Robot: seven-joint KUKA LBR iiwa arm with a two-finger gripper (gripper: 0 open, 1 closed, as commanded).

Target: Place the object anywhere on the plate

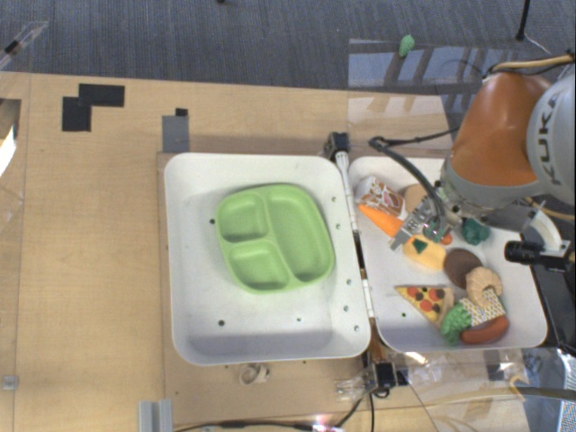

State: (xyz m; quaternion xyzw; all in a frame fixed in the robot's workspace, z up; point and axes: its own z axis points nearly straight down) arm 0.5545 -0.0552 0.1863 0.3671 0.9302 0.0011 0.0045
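A green plate [273,237] with three compartments lies in the left white bin [193,322]. Toy foods fill the right bin [531,327]: an orange carrot [382,220], a yellow piece [426,253], a pizza slice [426,299], a brown disc [463,265], a doughnut [484,282] and a red sausage [484,332]. My gripper [423,225] hangs low over the right bin, between the carrot and the yellow piece. Its tips sit right at the carrot's right end. I see nothing clearly held between them.
A white wrapped item [378,190] and a green piece [475,231] lie at the back of the right bin. A green leafy toy [457,319] sits near the sausage. The bins' shared rim [354,241] separates plate and foods. Cables run along the bench's front edge.
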